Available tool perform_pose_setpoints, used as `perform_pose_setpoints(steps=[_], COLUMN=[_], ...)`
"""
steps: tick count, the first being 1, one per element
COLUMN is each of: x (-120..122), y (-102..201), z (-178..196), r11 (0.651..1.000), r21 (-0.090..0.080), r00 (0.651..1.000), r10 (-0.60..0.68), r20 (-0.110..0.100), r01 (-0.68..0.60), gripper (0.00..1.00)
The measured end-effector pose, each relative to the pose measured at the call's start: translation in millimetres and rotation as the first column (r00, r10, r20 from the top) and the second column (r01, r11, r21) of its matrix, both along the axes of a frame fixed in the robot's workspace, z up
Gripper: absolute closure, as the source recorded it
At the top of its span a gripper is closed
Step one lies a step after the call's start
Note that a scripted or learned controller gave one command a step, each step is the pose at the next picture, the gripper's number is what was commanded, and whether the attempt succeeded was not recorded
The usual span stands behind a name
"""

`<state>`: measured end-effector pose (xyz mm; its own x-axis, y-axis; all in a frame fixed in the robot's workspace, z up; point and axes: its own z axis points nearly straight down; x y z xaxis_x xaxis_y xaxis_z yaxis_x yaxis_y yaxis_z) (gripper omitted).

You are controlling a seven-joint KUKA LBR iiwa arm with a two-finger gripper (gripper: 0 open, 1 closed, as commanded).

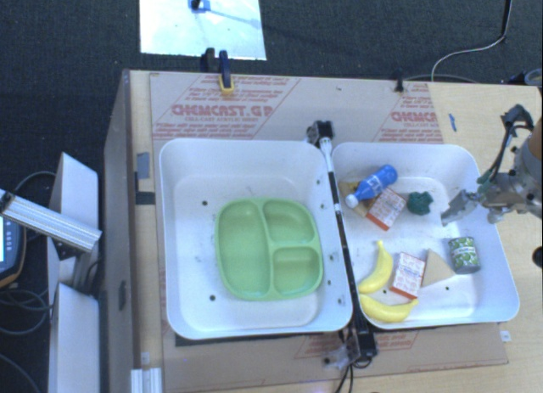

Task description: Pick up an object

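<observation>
The right bin (488, 298) holds several items. Among them are a blue bottle (373, 186), a red-and-white packet (387, 209) and a dark green lump (419, 203). A small can with a green label (463, 254), a red-and-white box (409, 272), a tan wedge (438, 269) and two bananas (377, 269) (386, 308) lie nearer the front. My gripper (475, 210) hangs over the bin's right part, just above the can and right of the green lump. Its fingers are spread open with nothing between them.
The left bin (182, 213) holds a light green divided plate (270, 249). A black-and-white rail (333, 204) runs between the two bins. A cable (475, 47) trails across the bench at the back right.
</observation>
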<state>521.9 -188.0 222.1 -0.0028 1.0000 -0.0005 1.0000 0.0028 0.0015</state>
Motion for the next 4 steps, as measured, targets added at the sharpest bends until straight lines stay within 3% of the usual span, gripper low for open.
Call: perform_pose_setpoints(steps=[1,2,3,4], x=[5,60,107,139], y=[-17,8,99,94], z=[-118,-137,-138,-143], r11=[1.000,1.000,1.000,1.000], r21=[-0.001,0.000,0.002,0.004], r00=[1.000,1.000,1.000,0.999], r10=[0.000,0.001,0.001,0.000], r20=[0.002,0.001,0.000,-0.039], r01=[0.000,-0.001,-0.001,0.000], gripper=[0.00,0.00,0.00,0.00])
